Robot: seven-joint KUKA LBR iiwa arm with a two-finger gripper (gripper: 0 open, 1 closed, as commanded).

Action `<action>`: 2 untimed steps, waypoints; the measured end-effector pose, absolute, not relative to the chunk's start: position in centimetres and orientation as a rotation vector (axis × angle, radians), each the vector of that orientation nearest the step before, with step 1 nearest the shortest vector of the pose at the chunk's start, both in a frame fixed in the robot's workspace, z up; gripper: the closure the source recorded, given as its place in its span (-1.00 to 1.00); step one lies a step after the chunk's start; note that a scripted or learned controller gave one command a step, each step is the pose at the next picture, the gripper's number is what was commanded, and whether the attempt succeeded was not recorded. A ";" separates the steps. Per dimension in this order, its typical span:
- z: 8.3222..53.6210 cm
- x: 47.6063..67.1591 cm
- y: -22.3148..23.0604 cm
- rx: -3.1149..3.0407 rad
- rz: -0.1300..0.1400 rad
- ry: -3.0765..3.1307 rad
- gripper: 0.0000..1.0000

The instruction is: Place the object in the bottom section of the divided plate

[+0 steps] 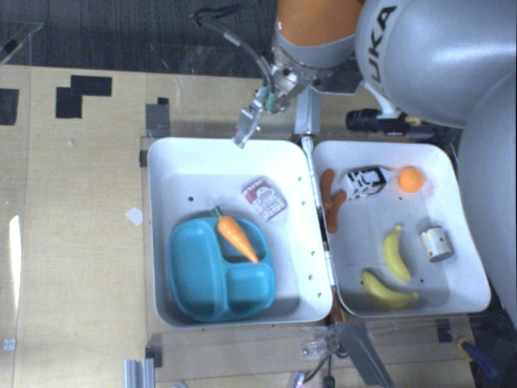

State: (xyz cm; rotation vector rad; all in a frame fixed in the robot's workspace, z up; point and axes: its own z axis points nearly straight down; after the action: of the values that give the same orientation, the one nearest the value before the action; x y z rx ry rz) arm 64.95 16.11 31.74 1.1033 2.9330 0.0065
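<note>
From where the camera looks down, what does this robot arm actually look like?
The arm is bulky and rounded, with smooth silver-grey shells and dark lettering "UKA" visible on one. An orange band rings it above the wrist. Below hangs a small metal gripper with teal parts, and a thin dark cable loops beside it.

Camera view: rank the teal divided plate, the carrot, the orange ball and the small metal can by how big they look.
Largest to smallest:
1. Teal plastic divided plate
2. Orange carrot with green top, lying across the plate
3. Round orange ball and small silver metal can: these look alike in size, so I won't rank them.
</note>
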 end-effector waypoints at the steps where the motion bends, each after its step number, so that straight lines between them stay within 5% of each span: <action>1: 26.0 62.2 14.4 0.900 0.002 3.008 -1.00; 2: 21.8 58.4 12.5 0.448 0.003 3.107 -1.00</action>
State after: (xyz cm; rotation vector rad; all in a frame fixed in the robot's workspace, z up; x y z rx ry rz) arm 58.39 12.52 21.79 0.4480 3.1073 0.0026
